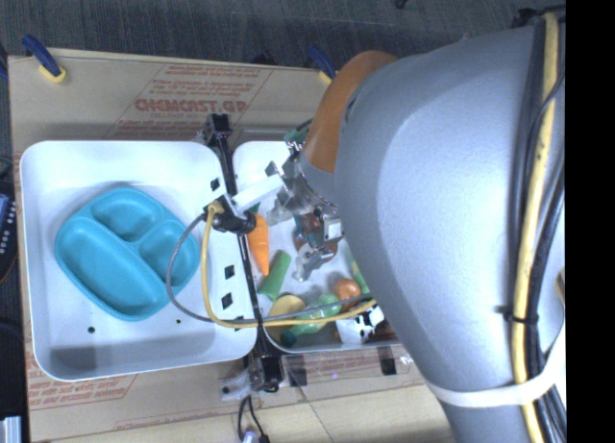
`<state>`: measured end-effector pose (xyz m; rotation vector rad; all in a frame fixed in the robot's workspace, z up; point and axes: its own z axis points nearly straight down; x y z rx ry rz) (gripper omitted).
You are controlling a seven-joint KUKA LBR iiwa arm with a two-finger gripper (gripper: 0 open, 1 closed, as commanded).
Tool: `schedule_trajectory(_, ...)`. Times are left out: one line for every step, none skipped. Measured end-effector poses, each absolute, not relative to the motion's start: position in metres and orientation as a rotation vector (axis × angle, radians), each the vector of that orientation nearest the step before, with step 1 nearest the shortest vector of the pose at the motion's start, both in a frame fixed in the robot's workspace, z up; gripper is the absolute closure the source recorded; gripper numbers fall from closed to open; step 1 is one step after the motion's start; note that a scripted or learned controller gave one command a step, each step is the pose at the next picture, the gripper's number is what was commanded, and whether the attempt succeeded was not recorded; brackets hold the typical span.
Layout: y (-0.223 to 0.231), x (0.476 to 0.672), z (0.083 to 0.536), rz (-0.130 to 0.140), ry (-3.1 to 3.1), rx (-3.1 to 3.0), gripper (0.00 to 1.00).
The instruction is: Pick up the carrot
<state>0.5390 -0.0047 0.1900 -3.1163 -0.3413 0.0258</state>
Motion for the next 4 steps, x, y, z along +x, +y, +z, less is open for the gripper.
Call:
schedule_trajectory(-0.005, 0.539, 0.190, 0.025, -0.340, -3.116, 0.00)
schedule_trajectory(-0.014, 0.513, 0.190, 0.024, -0.343, -3.120, 0.00)
schedule_trajectory(-0.014, 0.513, 0.190, 0.024, -0.343, -3.120, 0.00)
schedule_trajectory(-0.111, 0.544, 0.127, 0.026, -0.395, -3.111, 0.00)
